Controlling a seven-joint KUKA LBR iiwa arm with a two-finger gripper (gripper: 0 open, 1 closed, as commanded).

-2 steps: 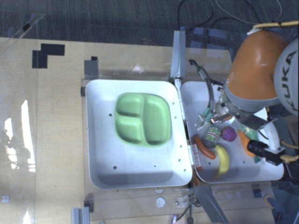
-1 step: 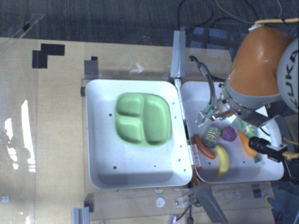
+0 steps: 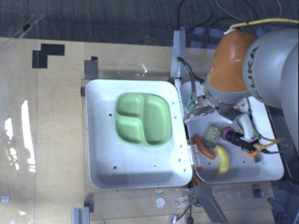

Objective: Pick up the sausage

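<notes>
A: Where's the sausage (image 3: 204,147)?
B: Right bin (image 3: 275,171), near its left wall, lying at a slant. Banana (image 3: 223,159) touches its lower end, small can (image 3: 213,136) just above it.
A: Gripper?
B: Gripper (image 3: 198,105) sits over the right bin's upper left corner, apart from the sausage. Can't tell how the jaws stand.
A: Left bin (image 3: 100,171)?
B: Green divided plate (image 3: 143,118), about centre.

Looks down from above the bench (image 3: 46,139) at a slant, far enough to take in both white bins, left bin (image 3: 98,139) central, right bin (image 3: 273,169) near the right side.
</notes>
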